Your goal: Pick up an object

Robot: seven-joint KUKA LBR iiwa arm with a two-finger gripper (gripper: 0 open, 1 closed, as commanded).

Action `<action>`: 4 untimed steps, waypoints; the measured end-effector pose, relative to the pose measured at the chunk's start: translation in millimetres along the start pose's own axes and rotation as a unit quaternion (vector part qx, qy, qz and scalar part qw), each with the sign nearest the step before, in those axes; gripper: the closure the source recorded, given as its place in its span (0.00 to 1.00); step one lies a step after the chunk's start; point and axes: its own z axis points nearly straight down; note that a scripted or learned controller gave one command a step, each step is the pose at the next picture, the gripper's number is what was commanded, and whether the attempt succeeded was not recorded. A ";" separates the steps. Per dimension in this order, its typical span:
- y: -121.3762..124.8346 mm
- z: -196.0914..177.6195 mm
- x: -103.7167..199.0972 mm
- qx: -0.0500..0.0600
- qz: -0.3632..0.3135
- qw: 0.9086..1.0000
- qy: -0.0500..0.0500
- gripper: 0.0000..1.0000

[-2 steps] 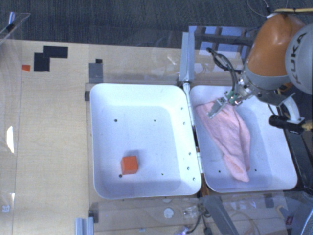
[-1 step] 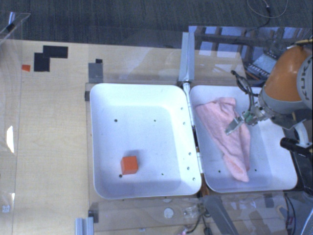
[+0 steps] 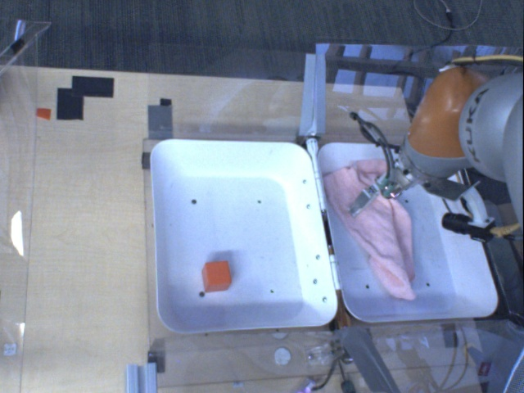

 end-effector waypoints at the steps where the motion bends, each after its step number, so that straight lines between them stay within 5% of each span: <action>1: 3.7 -14.0 -0.7 -0.004 -0.002 1.000 -0.003 1.00; 2: 5.4 -97.3 77.1 0.001 0.036 0.999 0.001 1.00; 3: 5.0 -96.9 77.0 0.001 0.037 0.999 0.001 0.00; 4: -29.2 -74.3 32.1 0.003 0.100 0.995 0.001 0.00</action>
